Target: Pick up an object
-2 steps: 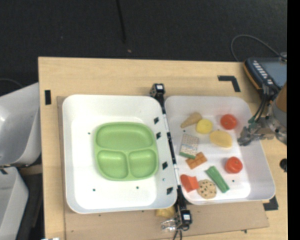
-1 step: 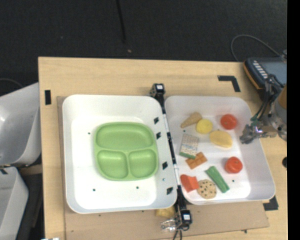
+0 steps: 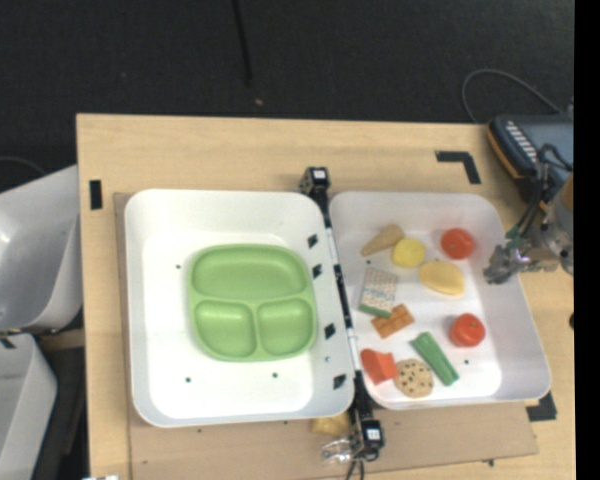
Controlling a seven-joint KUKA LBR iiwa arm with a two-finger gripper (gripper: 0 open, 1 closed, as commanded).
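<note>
Toy food pieces (image 3: 420,308) lie scattered in the right bin (image 3: 515,368), while the gripper (image 3: 507,264) hovers at its right rim, finger state impossible to tell.

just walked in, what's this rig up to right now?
A pick attempt, not yet started on any object. The tool sits at the right edge of the right bin, with nothing visibly held. That bin holds toy food: two red pieces, a yellow piece, a green stick, a cookie and others. The left bin holds a green divided plate.
</note>
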